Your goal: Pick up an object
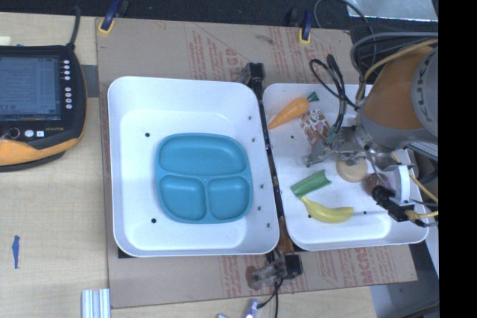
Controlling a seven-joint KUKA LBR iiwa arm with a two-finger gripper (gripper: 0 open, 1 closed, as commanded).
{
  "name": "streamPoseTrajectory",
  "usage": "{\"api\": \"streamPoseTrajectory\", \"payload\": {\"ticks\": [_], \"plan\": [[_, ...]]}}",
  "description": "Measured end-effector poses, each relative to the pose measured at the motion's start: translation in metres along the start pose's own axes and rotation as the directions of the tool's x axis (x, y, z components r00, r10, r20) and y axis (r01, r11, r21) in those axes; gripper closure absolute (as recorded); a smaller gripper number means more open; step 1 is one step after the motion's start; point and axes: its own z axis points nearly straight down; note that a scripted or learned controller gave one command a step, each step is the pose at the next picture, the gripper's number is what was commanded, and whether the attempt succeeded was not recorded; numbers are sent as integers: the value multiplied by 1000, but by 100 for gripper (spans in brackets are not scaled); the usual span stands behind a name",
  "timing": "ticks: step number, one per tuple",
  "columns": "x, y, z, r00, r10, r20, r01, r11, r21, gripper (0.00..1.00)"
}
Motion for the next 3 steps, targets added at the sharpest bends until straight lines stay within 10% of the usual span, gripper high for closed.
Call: {"api": "streamPoseTrajectory", "payload": {"ticks": [1,2,3], "plan": [[27,-41,0,1000,1,1,-1,1000,2,0],[25,-41,-10,1000,-3,5,3,1000,2,100],[25,-41,-10,1000,-3,5,3,1000,2,0]]}}
